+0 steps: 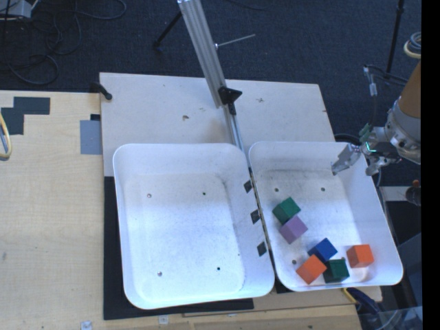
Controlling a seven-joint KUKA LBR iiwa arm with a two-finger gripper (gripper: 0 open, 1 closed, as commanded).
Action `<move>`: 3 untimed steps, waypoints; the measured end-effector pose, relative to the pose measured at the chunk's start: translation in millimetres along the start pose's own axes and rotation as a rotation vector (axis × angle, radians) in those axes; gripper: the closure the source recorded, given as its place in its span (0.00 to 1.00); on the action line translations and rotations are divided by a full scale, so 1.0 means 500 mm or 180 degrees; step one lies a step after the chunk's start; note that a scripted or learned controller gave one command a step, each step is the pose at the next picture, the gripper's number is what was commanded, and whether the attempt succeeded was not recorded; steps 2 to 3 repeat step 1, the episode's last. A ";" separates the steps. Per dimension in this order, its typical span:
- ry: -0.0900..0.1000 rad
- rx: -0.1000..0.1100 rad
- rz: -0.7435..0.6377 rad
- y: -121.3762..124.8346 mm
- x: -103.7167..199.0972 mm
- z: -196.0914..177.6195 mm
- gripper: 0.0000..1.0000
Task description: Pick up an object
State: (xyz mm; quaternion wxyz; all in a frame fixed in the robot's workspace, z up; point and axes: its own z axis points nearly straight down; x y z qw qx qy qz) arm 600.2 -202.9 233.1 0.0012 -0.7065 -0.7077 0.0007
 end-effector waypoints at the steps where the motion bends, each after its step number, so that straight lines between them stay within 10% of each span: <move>1: -0.0006 -0.0014 0.0002 -0.008 0.109 0.286 0.00; 3: -0.0006 -0.0014 0.0002 -0.008 0.109 0.286 0.00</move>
